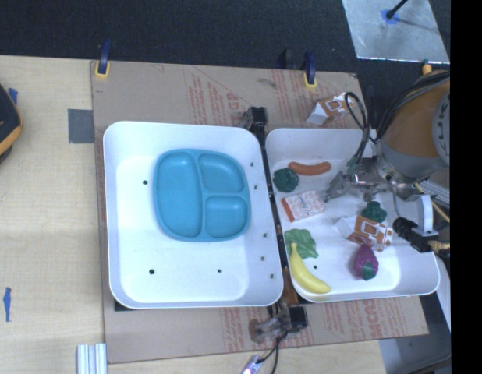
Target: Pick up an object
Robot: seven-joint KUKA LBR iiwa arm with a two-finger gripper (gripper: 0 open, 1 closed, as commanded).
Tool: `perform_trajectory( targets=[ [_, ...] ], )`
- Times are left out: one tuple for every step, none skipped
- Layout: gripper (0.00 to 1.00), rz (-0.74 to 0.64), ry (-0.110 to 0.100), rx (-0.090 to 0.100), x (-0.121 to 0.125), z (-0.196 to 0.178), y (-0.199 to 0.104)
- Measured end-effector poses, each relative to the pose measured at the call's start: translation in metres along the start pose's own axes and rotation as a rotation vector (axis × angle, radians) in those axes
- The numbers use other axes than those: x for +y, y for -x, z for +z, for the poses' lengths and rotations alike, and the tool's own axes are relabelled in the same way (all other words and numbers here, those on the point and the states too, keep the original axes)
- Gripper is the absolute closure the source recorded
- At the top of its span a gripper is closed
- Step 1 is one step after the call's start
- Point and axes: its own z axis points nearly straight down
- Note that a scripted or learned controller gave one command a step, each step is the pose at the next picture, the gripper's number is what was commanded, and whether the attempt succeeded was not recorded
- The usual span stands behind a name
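Observation:
The right bin [332, 249] holds several toy foods: a sausage [310, 167], a dark green vegetable [285, 179], a red-and-white packet [303, 206], a leafy green [301, 242], a banana [306, 275], a purple eggplant [365, 262], a small brown-and-white carton [371, 232] and a small green piece [373, 211]. My gripper [342, 181] hangs over the bin's upper right part, just right of the sausage and above the packet. It is open, with nothing between its fingers.
The left bin [120, 209] carries a blue divided plate [201, 194]. Another small carton [328, 109] lies on the cardboard behind the right bin. A yellow-and-black device [1, 123] sits at the far left edge. Cables trail from the arm at the right.

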Motion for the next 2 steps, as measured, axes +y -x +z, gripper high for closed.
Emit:
perform_trajectory(
  targets=[
    [0.0,0.002,0.004,-0.001,-0.029,-0.09,0.04],
    [0.0,0.002,0.018,-0.003,-0.06,-0.018,0.017]
  ],
)
